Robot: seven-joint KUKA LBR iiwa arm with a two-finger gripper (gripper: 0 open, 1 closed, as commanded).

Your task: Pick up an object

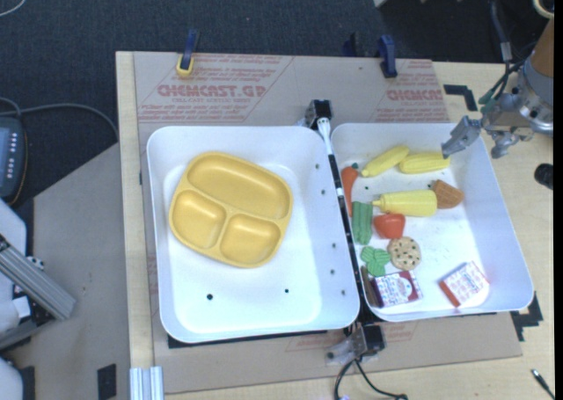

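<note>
Arm (pixel 537 99) cropped at right edge.

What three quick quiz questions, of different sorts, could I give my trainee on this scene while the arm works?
1. True or false: the yellow three-compartment plastic plate lies in the left white bin.
2. Multiple choice: the round tan cookie with dark chips lies in (A) the left bin, (B) the right white bin, (C) on the bare bench.
3. Fill in: the two-finger gripper is at the right bin's far ____ corner.

Key: 1 true; 2 B; 3 right.
</note>
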